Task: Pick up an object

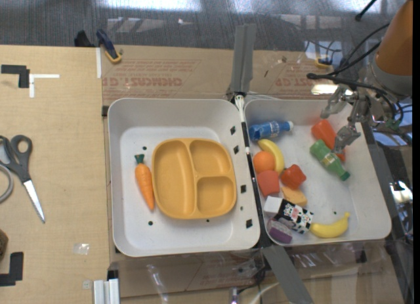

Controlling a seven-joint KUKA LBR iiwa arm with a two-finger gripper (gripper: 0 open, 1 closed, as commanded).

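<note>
One green bottle (330, 159) lies just below my gripper (346, 130) in the frame's right bin (367, 230), long axis running down-right, and I can't tell whether anything is held or how far it's spread.

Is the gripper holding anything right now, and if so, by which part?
Nothing is held. The gripper hangs open over the right bin, fingers spread above the green bottle and orange-red item, with nothing between them.
</note>
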